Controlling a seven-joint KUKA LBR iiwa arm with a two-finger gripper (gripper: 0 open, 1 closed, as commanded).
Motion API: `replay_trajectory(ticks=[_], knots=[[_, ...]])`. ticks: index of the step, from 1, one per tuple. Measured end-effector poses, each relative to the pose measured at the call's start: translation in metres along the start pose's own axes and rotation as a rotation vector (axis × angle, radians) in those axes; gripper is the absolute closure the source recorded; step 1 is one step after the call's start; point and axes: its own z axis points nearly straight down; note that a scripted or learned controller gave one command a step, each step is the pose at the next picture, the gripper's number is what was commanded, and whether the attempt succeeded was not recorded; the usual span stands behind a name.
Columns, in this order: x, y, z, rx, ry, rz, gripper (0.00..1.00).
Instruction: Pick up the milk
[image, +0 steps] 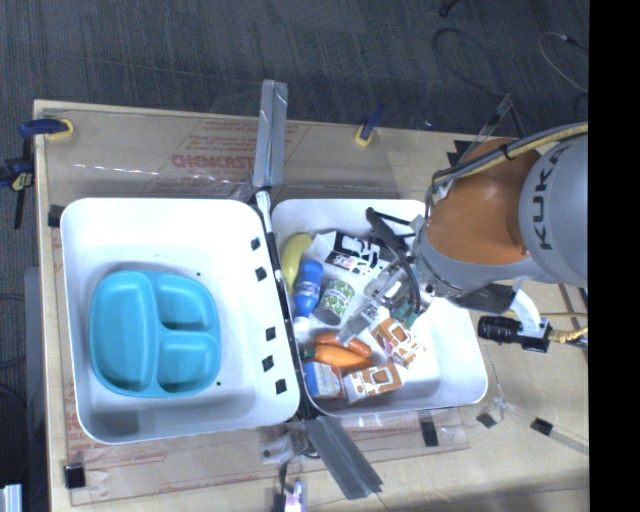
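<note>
White bins, two, side by side on wooden bench (150, 135); dark floor beyond. Left bin (80, 225): one blue divided tray (155, 332). Right bin (455, 375): one yellow banana (292, 255), one blue bottle (306, 285), one green-labelled can (337, 297), one black-and-white package (352, 255), one orange carrot (340, 353), two orange-and-white cartons, taken as milk (372, 381) at front wall and second carton (400, 342) just beside, under gripper. Gripper (372, 308) low over bin centre among items; open or closed not discernible. Grey arm (545, 215), orange band, entering from right.
</note>
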Motion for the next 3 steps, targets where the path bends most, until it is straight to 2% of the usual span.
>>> replay_trajectory(ticks=[1, 2, 3], knots=[[-0.034, -0.052, 0.084, -0.012, -0.019, 0.275, 0.0], [-0.035, -0.051, 0.074, -0.013, -0.02, 0.27, 1.0], [-0.004, -0.045, -0.038, 0.001, 0.001, 0.495, 1.0]])
